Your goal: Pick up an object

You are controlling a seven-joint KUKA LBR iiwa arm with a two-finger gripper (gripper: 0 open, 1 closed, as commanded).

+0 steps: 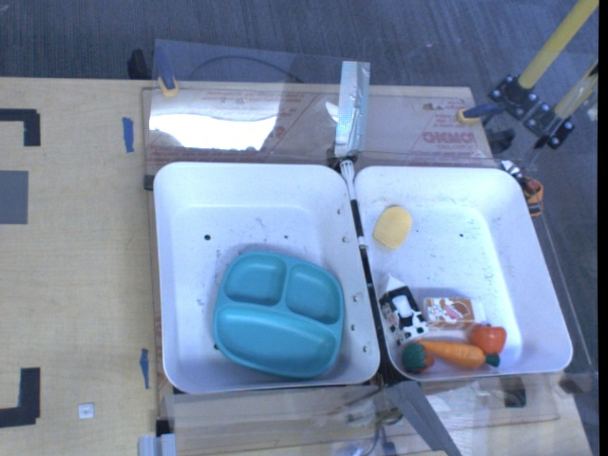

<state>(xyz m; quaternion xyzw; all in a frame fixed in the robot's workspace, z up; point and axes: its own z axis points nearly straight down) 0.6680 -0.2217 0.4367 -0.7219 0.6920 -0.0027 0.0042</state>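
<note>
**Two bins, a handful of toys waiting**

The teal plate (275,316), with three compartments, lies flat in the left bin (176,198), toward that bin's near edge and close to the seam where the bins meet.

Everything else that could be picked sits to the right of the plate, across the seam, in the right bin (532,245). A pale yellow rounded piece (392,226) lies up and to the right of the plate, alone, just past the seam. Level with the plate, just over the seam, stands a small black-and-white toy (403,313). Beyond it, farther from the plate, lies a small orange-and-white packet (446,310), touching or almost touching the toy. Below these, an orange toy carrot (454,353) lies on its side with its green end toward the plate. A red toy tomato (488,337) sits at the carrot's far end, the farthest of the group from the plate.

Whether the gripper is open, closed or carrying anything, I cannot tell. No toy is lifted; each rests on the bin floor.
</note>
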